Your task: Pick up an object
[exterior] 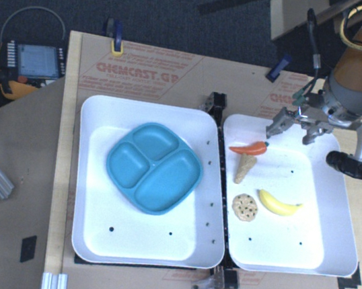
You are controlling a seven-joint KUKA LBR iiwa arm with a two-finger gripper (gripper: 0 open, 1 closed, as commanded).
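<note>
The carrot [248, 148] lies near the far left corner of the right bin [332, 219], pointing along the far edge. An ice-cream cone [245, 167] lies just beside it on the near side, its wide end almost touching the carrot. Nearer the bin's middle sits a cookie [245, 207] by the left edge, and a banana [278, 203] lies just to its right, apart from it.

The gripper [295, 128] hangs over the far edge of the right bin, above and to the right of the carrot. Its two fingers are spread apart, with nothing between them; the left finger [277, 127] points down towards the carrot's tip without clearly touching it.

The left bin [88, 214] holds a blue divided plate [155, 168], lying towards its far half, tilted relative to the bin's edges.
</note>
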